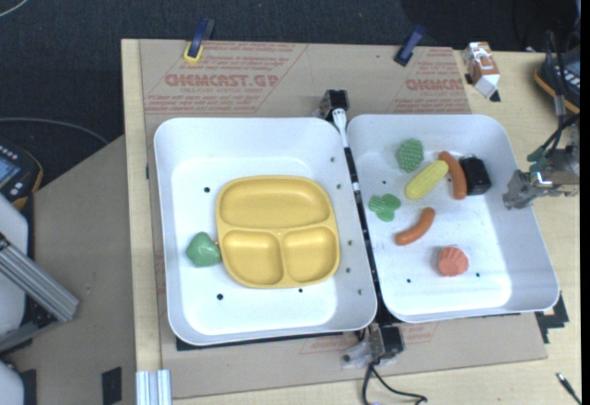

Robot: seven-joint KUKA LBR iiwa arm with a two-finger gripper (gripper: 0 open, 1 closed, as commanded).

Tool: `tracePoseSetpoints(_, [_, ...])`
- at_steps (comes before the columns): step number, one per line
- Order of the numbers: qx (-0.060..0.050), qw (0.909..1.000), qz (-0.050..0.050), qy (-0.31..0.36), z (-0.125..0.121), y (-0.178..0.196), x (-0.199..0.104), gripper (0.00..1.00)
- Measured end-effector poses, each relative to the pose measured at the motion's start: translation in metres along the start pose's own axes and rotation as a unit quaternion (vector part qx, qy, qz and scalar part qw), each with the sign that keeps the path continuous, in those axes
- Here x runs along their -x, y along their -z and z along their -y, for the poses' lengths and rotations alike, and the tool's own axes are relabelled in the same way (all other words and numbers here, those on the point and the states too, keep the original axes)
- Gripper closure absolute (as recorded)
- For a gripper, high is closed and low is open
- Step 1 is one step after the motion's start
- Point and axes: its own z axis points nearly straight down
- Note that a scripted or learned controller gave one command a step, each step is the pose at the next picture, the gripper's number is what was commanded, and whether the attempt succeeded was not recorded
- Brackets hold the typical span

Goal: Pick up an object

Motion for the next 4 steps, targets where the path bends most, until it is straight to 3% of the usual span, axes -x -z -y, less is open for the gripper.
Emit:
tracePoseSetpoints(3, [0.0, 1.0, -0.001, 0.002, -0.079, -0.018, -0.12, 1.0])
tracePoseSetpoints(4, [0.001, 1.0, -0.002, 0.003, -0.112, -0.011, -0.174, 1.0])
